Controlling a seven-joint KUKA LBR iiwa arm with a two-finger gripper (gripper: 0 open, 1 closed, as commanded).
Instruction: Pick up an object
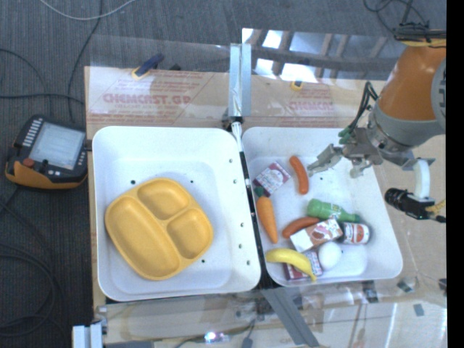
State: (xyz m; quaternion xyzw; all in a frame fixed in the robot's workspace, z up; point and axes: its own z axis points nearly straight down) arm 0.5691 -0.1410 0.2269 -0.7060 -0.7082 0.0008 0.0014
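The gripper hovers with jaws wide and empty, just right of the sausage in the right bin. To grasp well, I'd centre over the sausage, turn the jaws across its narrow width, then descend.

Site: robotics lab | Evidence: bench bearing two white bins | handheld control pendant on grey carpet | loose cables across floor | grey-and-orange industrial arm | toy food items as test pieces
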